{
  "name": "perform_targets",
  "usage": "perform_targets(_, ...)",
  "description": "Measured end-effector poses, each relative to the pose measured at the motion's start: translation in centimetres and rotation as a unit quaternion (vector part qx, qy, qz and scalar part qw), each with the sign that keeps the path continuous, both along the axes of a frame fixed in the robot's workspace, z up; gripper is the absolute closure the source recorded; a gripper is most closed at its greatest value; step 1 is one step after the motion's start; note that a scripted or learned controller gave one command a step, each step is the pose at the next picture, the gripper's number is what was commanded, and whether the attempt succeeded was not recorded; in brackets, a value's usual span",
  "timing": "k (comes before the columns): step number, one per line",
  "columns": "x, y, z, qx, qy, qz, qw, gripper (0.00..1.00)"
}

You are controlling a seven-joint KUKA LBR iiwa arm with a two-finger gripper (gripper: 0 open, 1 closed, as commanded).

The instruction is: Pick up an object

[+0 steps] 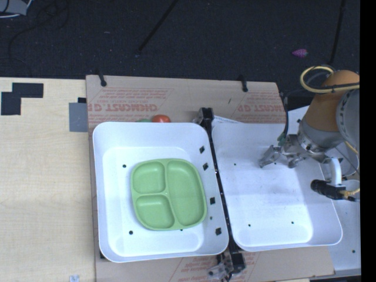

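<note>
A light green divided plate [168,193] lies flat in the middle of the left bin [111,151]. My gripper [279,160] hangs low over the upper right part of the right bin [276,228], far from the plate. Its two metal fingers [266,158] are spread open with nothing between them. The grey arm with its orange band [329,107] comes in from the right edge.
A small red object [160,119] and a bit of green [143,120] peek out behind the left bin's far rim, on the cardboard [176,98]. A black-and-white fitting [330,184] sits at the right bin's right rim. A black divider [216,187] separates the bins.
</note>
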State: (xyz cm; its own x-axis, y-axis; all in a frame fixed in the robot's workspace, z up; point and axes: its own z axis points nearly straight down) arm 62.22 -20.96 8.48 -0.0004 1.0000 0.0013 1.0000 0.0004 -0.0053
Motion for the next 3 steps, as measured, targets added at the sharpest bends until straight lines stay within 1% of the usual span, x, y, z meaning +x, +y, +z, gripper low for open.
perform_targets(1, 0.1, 0.0, 1.3, -0.0001, -0.001, 0.0, 1.0, 1.0)
perform_targets(2, 0.2, 0.1, 7.6, -0.0011, -0.004, 0.0, 1.0, 1.0)
perform_targets(3, 0.5, 0.1, 11.9, -0.001, -0.004, 0.001, 1.0, 1.0)
